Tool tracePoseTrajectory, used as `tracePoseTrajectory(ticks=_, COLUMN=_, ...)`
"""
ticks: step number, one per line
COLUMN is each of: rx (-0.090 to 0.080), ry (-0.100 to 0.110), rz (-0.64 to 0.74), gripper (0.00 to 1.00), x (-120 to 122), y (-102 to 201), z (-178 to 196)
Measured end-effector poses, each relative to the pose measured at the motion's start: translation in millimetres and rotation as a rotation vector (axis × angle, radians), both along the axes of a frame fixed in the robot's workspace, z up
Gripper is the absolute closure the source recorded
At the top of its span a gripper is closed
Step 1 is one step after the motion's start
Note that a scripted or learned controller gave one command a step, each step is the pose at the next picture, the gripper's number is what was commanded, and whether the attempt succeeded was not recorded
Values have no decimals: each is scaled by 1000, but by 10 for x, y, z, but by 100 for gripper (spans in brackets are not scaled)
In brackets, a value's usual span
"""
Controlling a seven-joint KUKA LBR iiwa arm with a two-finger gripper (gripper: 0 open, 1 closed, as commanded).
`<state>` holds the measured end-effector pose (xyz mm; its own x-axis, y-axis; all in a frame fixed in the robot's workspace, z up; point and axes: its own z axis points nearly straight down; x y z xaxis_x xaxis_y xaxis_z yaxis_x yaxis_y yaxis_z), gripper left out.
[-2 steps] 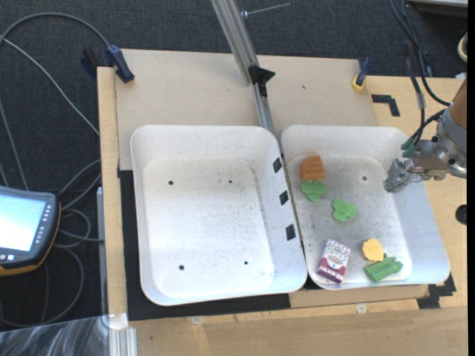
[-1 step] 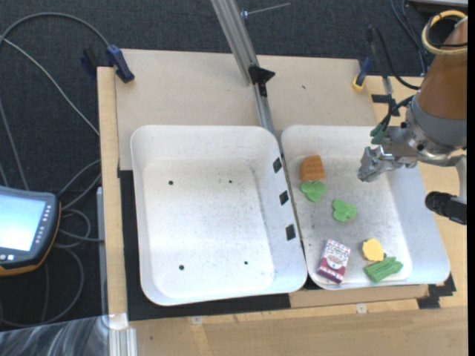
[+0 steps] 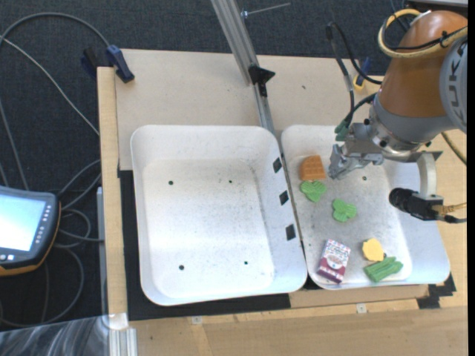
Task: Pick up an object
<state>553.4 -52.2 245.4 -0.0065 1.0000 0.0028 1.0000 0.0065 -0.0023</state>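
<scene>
Even, bright overhead light; soft shadows, slightly grainy.

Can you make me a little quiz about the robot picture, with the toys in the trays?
1. True or false: the orange block lies in the left bin.
2. Which thing lies nearest the gripper? A) orange block B) yellow piece C) small red and white box
3. Fill in: the yellow piece lies right beside a ____ coloured piece near the front of the right bin.

Key: 1 false; 2 A; 3 green.
</scene>
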Motion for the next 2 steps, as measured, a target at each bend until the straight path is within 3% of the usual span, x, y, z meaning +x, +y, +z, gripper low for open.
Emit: tracePoseTrajectory(ticks=2, rx=-1, ry=-4, rz=-1, gripper=100, x=382, y=980, z=-155)
